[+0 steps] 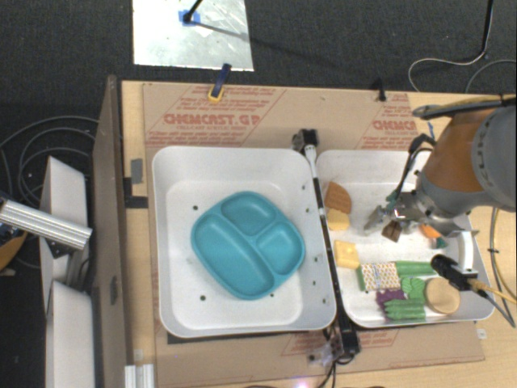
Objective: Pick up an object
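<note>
Here, left bin (174, 241) holds a teal tray (247, 245); right bin (355, 168) holds food toys; fingers' (386, 217) state unclear.

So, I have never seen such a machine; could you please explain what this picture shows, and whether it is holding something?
The picture comes from one fixed camera above a bench, looking down at a slant. The grey machine with the orange band on the right is a robot arm; a program moves it to pick up an object. Its gripper hangs low in the right bin. Whether it holds anything, I cannot tell from here. This bin holds small toy-like pieces: a brown piece, a yellow block, a checkered piece, green pieces, a purple one and a tan disc. The left bin holds a teal divided plate.
</note>
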`<state>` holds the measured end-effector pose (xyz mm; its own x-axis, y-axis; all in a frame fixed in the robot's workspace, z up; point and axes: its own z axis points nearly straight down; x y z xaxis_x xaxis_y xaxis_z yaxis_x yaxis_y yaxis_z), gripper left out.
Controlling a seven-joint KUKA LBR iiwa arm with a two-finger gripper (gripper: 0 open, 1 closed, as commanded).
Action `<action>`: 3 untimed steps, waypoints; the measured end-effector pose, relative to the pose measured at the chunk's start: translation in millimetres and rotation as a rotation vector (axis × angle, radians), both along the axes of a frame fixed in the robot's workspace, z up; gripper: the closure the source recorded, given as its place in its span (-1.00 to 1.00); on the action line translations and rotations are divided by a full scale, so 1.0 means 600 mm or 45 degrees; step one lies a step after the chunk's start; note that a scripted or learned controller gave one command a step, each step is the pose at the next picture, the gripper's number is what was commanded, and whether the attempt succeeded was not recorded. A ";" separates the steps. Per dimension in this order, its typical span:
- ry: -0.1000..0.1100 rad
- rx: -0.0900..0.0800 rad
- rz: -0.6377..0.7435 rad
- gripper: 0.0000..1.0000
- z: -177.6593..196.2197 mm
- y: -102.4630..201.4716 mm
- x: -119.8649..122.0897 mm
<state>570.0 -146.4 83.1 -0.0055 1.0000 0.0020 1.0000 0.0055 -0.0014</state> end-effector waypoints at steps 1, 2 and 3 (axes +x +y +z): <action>-0.008 0.002 -0.003 -1.00 0.005 -0.063 0.022; -0.011 -0.002 0.002 1.00 0.022 -0.062 0.023; -0.011 -0.004 -0.005 1.00 0.182 -0.023 -0.075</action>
